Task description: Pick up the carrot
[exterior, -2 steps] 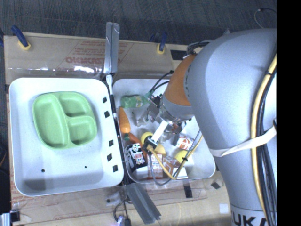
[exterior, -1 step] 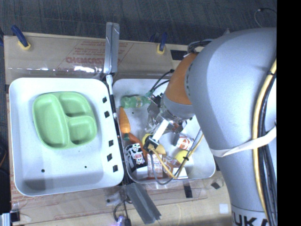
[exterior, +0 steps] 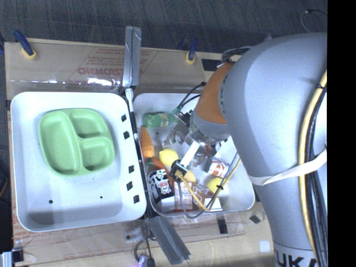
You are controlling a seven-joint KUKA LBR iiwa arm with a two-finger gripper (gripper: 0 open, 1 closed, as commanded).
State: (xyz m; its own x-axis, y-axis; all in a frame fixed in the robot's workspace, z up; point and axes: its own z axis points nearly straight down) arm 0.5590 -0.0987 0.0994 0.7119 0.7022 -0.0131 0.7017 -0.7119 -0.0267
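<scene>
Pincer (exterior: 193, 144) hangs over the right bin (exterior: 243, 198), hold or release impossible to tell; carrot (exterior: 147, 143) by its left wall looks light, stiff, smooth: take its thick middle.

The carrot (exterior: 147, 143) is orange. The divided plate (exterior: 55, 143) is pale green; the left bin (exterior: 67, 204) and right bin (exterior: 242, 196) are white. One fruit (exterior: 168, 159) is yellow, a small packet (exterior: 161, 183) looks black-and-white, perhaps cow-spotted. The arm (exterior: 278, 121) is grey, its band (exterior: 211, 104) orange.

On my counter (exterior: 67, 65) I count two white bins: left bin (exterior: 22, 149), right bin (exterior: 156, 102). One green plate (exterior: 78, 141), one carrot (exterior: 147, 143), three yellow fruits (exterior: 168, 158), two blue clamps (exterior: 25, 44).
</scene>
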